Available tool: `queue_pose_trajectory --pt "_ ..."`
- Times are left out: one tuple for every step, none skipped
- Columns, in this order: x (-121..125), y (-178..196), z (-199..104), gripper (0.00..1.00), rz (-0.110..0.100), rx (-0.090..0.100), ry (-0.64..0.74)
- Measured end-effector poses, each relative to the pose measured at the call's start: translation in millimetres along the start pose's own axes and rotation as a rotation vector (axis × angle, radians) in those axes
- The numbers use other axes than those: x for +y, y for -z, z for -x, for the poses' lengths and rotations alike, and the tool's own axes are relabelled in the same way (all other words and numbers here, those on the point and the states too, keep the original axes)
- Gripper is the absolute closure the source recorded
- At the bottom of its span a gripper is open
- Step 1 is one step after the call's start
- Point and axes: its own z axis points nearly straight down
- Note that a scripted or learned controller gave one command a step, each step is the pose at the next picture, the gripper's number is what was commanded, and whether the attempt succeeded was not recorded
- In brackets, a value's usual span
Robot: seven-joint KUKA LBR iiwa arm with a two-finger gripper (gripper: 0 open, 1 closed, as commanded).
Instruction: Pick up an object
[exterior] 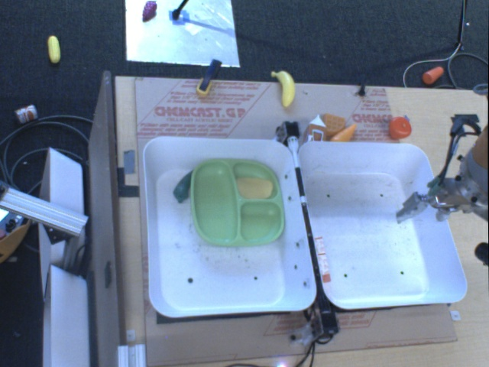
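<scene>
A green divided plate [229, 219] lies in the left white bin [164, 281]. A yellow block [254, 187] rests in the plate's upper right compartment. A dark green object [182, 186] pokes out from under the plate's left edge. My gripper [412, 206] hangs over the right side of the right white bin [367, 281], far from the plate, with nothing seen in it. The arm comes in from the right above that bin's rim.
Behind the bins on the bench lie a yellow banana [286, 88], an orange and white cluster [330, 127], a red item [399, 128] and a yellow-handled tool [207, 79]. A black divider [303, 205] runs between the bins.
</scene>
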Motion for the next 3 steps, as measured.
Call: queue_pose_trajectory --pt "-6 -110 -81 0.0 0.001 0.001 0.006" --pt "106 50 -30 0.0 0.026 -0.01 0.004" --pt "71 -5 -126 0.0 -0.005 0.006 0.009"
